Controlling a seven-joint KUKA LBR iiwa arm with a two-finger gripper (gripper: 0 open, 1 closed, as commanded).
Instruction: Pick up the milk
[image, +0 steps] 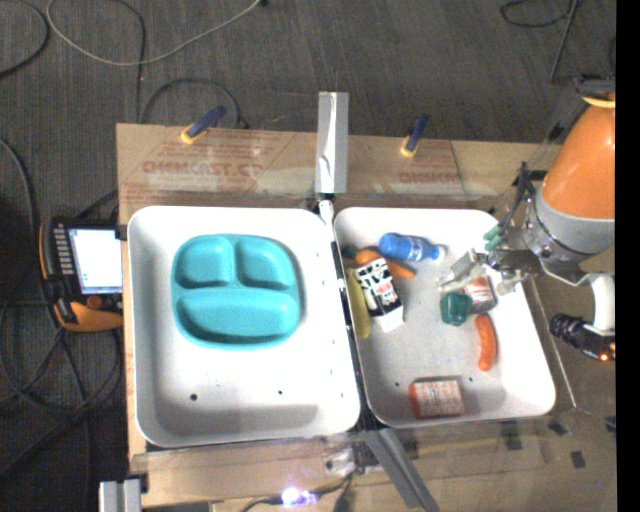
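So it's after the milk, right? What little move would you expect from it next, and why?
Probably a short slide toward the left side of the right bin. The gripper hangs over a teal object and a sausage, while the milk carton, white with black print, lies further left beside the blue bottle. It likely needs to be above the carton before lowering.

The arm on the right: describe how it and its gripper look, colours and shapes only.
The arm is bulky and rounded, with a wide orange band above a light grey wrist ring. Below that sits a darker, boxy metal mount carrying the gripper, which is a cluster of pale silver and grey parts with thin dark cables or brackets running along its side. No lettering or markings are legible.
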